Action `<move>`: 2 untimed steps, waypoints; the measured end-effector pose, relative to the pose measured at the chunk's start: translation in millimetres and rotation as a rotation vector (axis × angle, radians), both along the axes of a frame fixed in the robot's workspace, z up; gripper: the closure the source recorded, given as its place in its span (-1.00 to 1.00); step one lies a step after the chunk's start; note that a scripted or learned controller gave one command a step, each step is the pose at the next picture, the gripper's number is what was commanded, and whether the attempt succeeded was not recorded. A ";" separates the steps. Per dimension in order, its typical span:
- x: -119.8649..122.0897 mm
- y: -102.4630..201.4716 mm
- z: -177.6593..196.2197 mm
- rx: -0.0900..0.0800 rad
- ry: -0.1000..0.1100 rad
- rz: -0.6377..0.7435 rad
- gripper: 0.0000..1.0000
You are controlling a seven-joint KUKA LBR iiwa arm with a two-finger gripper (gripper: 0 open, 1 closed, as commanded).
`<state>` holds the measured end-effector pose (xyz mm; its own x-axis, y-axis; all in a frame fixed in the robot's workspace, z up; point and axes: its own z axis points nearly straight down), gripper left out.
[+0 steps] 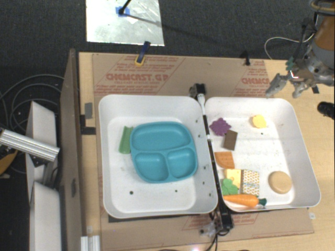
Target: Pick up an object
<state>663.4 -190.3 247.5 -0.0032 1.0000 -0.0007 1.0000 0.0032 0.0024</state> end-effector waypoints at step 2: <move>-37.0 107.6 -128.3 0.002 0.006 0.002 -1.00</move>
